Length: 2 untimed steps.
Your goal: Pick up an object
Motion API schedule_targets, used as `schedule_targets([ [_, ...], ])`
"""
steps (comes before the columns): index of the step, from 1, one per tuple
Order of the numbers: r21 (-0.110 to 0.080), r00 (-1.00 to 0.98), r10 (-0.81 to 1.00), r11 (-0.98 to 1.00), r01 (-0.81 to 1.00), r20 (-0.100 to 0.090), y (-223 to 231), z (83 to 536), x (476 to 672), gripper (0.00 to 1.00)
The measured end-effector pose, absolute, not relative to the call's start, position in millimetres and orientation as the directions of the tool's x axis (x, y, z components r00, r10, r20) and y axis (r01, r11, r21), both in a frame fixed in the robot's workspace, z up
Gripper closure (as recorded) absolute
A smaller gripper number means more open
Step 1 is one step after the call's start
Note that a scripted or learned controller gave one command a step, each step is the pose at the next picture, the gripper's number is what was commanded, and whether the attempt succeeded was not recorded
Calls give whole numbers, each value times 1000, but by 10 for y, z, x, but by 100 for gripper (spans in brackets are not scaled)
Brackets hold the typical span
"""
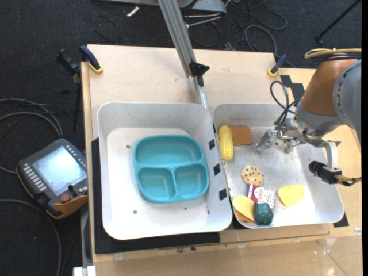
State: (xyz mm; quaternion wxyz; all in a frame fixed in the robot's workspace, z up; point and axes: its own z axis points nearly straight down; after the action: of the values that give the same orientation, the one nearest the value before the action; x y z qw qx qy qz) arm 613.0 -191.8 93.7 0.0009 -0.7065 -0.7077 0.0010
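The right bin (322,209) holds several small items. A yellow corn cob (226,142) lies beside a brown toast slice (241,135) at its far left. Nearer the front are a spotted cookie (252,175), a red and white packet (264,195), a yellow lemon-like piece (291,195), a dark green lump (263,214) and an orange-yellow slice (244,207). My gripper (275,143) hangs low over the bin's bare middle, right of the toast. Its metal fingers (263,143) stand open with nothing between them.
The left bin (115,211) holds a teal divided plate (171,167). A slanted metal pole (179,30) crosses above the bins' dividing edge. A pendant controller (53,176) lies off the bench to the left, and cables cover the floor behind.
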Motion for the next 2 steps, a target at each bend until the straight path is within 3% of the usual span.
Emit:
schedule_targets([
  [1, 2, -2, 1000, 2, 1000, -2, -1919, 1061, 6144, 100],
  [2, 6, 0, 1000, 0, 1000, -2, -1997, 1529, 6169, 100],
])
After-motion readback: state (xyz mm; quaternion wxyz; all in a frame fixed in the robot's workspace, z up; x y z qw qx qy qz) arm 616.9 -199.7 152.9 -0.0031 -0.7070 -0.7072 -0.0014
